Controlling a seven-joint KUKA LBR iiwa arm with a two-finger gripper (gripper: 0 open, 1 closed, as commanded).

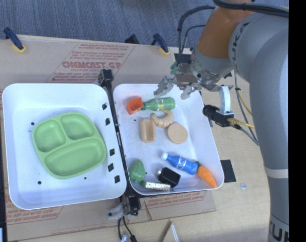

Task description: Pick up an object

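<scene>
My gripper (174,88) hangs over the far edge of the right bin (209,135), its fingers spread open with nothing between them. Just below it lies a green bottle (160,104) with an orange piece (134,105) at its left end. Nearer the middle sit a curled tan pastry (162,119), a tan oblong block (147,130) and a tan round disc (176,133). Along the near side lie a blue bottle (182,163), a carrot (207,175), a black block (168,177), a green knobbly item (138,171) and a small silver tube (157,186).
The left bin (16,135) holds a green divided plate (69,144). A black divider (112,120) runs between the bins. The grey arm (254,49) with its cables fills the right side. Blue clamps (14,39) hold the cardboard at the back.
</scene>
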